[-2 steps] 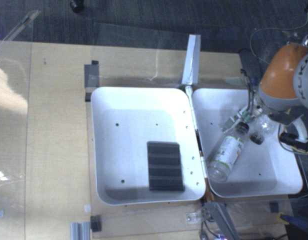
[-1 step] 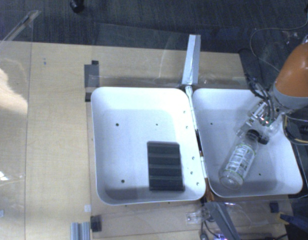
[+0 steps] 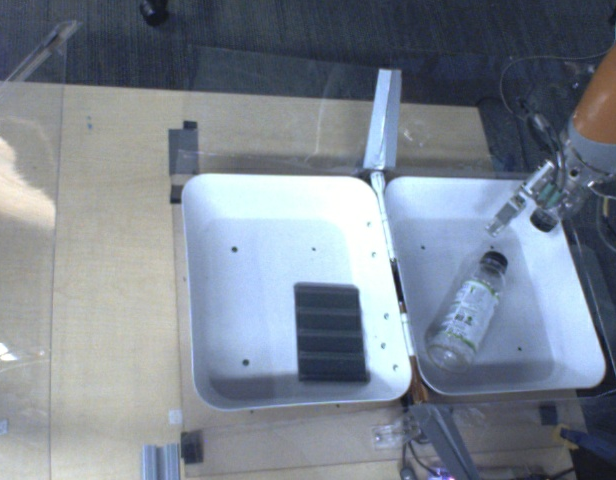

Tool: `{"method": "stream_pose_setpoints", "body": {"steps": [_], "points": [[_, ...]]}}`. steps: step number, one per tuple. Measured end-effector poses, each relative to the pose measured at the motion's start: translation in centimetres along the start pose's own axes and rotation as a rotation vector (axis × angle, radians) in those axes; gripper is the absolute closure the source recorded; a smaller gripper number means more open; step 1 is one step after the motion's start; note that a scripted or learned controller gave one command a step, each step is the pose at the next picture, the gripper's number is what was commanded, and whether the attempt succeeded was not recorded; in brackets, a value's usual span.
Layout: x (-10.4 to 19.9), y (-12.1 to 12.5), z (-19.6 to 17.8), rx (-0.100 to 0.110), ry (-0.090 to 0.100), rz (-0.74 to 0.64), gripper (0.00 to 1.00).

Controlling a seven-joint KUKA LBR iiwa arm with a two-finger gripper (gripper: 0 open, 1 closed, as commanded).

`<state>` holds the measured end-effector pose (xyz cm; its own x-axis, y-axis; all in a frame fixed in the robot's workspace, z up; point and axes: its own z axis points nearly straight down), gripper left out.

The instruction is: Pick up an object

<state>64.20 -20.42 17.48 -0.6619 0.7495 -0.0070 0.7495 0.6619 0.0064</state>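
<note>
A clear plastic bottle [image 3: 467, 313] with a black cap lies on its side in the right bin [image 3: 558, 358], its cap pointing to the upper right. A black ribbed rectangular block [image 3: 330, 333] lies flat in the left bin [image 3: 238, 218], near its front edge. My gripper [image 3: 506, 214] hangs over the far right part of the right bin, above and to the right of the bottle's cap and apart from it. Nothing shows in its grasp.
A grey upright bar [image 3: 383, 118] stands behind the wall where the two bins meet. A clear panel [image 3: 28, 218] covers the bench at the left. Cables [image 3: 533, 88] run behind the arm at the upper right.
</note>
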Motion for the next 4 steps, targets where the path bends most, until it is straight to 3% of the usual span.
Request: {"method": "stream_pose_setpoints", "body": {"steps": [1,2,3,4], "points": [[1.5,-1.7,3.1,0.0,0.002,-0.206,0.0],[4.3,-1.8,4.7,-0.002,-0.002,-0.268,0.0],[5.4,5.5,8.7,-0.001,-0.001,0.205,0.0],[6.9,0.4,8.5,-0.002,-0.002,0.044,0.0]]}}
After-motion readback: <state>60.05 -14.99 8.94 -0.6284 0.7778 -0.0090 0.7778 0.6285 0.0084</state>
